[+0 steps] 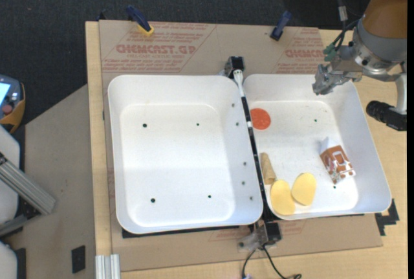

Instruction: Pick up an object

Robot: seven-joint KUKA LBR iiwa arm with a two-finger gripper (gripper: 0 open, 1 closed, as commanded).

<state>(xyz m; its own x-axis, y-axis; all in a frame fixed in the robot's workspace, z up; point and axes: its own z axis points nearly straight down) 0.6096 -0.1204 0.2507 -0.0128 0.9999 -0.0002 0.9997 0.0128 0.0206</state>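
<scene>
Cardboard-topped bench [194, 38] carries two white bins; the right bin [362, 142] holds two yellow discs [294, 192], a brown packet [336, 162], an orange disc [260, 119]; gripper [321, 85] hovers at its far rim, jaws' state unclear

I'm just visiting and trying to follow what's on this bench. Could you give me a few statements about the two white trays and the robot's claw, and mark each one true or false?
1. All the loose items lie in the right bin. True.
2. The gripper is down among the items near the front of the bin. False: it is at the bin's far edge, apart from all of them.
3. An orange-red disc lies close to the divider between the bins. True.
4. The two yellow pieces sit at opposite ends of the bin. False: they lie side by side, touching, near the front edge.
5. The brown-and-white packet lies in the left bin. False: it is in the right bin, toward its right side.
</scene>
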